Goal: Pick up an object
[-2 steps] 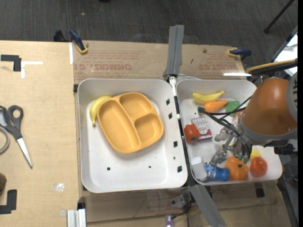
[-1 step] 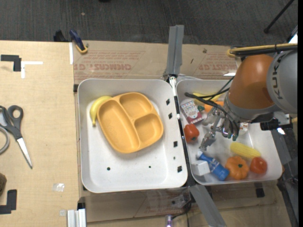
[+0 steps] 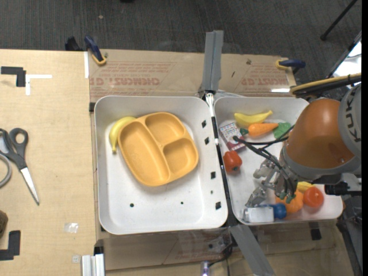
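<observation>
Where toys crowd the right bin [image 3: 261,99], claw [image 3: 261,197] near its front edge, grip state indiscernible.

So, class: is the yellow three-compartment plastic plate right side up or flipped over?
Right side up: the yellow three-compartment plate shows its three open hollows, lying in the left white bin.

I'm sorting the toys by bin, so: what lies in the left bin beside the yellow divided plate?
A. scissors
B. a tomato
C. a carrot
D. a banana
D: a yellow banana curves against the upper-left edge of the divided plate in the left bin.
</observation>
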Robot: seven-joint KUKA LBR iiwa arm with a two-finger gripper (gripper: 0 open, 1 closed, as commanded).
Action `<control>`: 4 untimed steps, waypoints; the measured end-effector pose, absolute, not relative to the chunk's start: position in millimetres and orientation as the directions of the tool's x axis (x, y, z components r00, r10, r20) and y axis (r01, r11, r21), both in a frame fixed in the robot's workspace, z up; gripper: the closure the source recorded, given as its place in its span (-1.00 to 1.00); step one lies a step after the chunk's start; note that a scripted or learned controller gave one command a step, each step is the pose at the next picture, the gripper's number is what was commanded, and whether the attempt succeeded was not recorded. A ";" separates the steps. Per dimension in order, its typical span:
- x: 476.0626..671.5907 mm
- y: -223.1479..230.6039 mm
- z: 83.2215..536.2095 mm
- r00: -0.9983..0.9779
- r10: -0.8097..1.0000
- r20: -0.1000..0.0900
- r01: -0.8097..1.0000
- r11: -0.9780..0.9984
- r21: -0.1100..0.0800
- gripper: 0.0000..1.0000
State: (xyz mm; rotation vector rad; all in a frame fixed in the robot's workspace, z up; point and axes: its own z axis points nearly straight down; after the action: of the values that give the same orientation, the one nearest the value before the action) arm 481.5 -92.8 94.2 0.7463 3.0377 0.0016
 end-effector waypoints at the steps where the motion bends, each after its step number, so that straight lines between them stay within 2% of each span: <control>1: 552.4 -117.2 108.1 -0.854 0.521 -0.001 0.521 0.854 0.000 -1.00; 2: 610.3 -139.2 95.8 -0.892 0.452 -0.004 0.452 0.892 0.000 -1.00; 3: 638.0 -110.7 92.6 -0.825 0.565 0.015 0.565 0.825 -0.018 -1.00; 4: 629.0 -185.5 94.5 -0.902 0.432 -0.006 0.432 0.902 0.001 -1.00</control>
State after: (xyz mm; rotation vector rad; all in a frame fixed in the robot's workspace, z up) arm 629.0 -185.5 94.5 0.6950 3.0574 -0.0011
